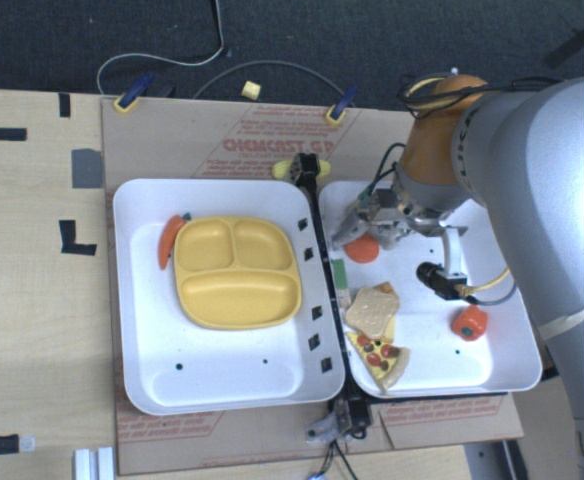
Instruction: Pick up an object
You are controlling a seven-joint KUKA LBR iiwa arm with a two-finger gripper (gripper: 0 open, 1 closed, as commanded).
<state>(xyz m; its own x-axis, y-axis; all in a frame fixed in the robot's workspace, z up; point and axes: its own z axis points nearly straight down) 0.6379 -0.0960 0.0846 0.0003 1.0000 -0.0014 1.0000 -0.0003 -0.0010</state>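
My gripper [365, 226] hangs low over the back left part of the right bin [512, 368]. A small orange-red round thing [362, 251] lies right under its tip, partly covered by it. In front of that, a slice of bread [374, 310] lies against a pizza slice [380, 357]. Near the bin's right side sits an orange-red tomato [469, 322]. I cannot tell whether the gripper touches the round thing beneath it.
The left bin [142, 368] holds a yellow divided plate [238, 272] with an orange carrot [168, 242] along its left side. A black divider with clips [317, 268] runs between the bins. The grey arm [532, 168] covers the right bin's back right corner.
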